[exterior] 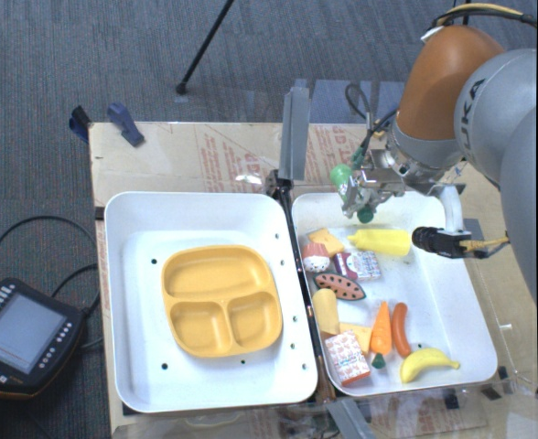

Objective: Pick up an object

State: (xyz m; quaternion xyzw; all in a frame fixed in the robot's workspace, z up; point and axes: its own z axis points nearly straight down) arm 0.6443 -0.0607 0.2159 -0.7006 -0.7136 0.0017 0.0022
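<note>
The grey arm with its orange band leaned in over the far end of the right-hand shallow white bin, and the two-finger gripper hung just above that bin's back wall. A small green round-ended object sat up against the fingers, with another dark green bit showing just below them, but the metal of the wrist crowded it so much that I could not tell whether the fingers were closed on it or merely beside it, nor how wide they stood.

Inside that right-hand bin the toy food lay in a loose heap. A yellow corn-like piece rested nearest the gripper, just below it. Further toward the bin's near edge were an orange carrot and a red-orange sausage side by side, with a yellow banana at the near corner. Along the bin's left wall I made out a small red and white carton, a pale yellow cylinder and a cluster of small packets whose prints were too small to read.

To the left of that bin, the other white bin carried a yellow three-compartment plastic tray. The arm's upper body ran out of sight at the right.
</note>
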